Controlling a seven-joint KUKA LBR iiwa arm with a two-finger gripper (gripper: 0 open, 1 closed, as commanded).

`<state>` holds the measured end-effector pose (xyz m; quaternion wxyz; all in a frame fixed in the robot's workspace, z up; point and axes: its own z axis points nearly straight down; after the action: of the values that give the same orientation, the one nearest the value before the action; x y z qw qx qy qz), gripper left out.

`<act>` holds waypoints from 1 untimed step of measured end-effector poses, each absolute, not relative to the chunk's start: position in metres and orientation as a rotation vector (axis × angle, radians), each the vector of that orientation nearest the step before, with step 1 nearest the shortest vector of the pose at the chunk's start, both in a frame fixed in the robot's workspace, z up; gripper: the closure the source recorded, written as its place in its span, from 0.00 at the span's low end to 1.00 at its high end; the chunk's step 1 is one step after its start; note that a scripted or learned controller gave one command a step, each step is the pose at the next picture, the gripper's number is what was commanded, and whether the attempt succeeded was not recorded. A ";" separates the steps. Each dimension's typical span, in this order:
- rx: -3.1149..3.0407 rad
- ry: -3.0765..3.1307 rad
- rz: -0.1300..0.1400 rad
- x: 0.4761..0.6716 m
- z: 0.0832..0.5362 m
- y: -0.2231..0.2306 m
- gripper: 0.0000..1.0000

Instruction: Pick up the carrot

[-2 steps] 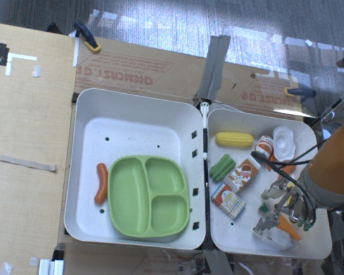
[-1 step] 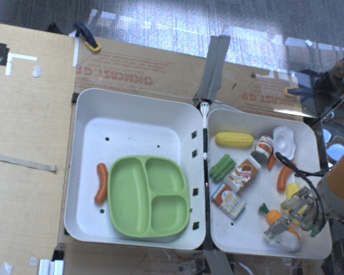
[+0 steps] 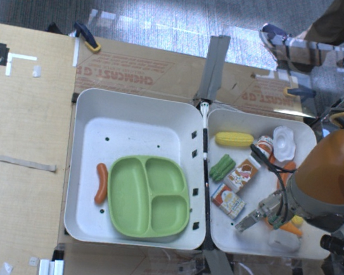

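Hand [image 3: 250, 221] low in right bin [image 3: 227, 238], near its front edge; grip state can't tell. Carrot [image 3: 291, 229] just beside it, partly hidden.

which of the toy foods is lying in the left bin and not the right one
The orange-red sausage, lying in the left bin beside the green divided plate. The corn cob, green beans and small cartons all lie in the right bin.

Right bin [image 3: 220, 240] crowded around carrot [image 3: 291, 229]
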<state>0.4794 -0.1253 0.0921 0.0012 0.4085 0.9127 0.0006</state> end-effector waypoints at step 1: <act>1.677 2.652 0.001 0.479 0.109 -0.144 0.00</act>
<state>0.4792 -0.1438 0.1094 0.0021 0.5346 0.8451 0.0002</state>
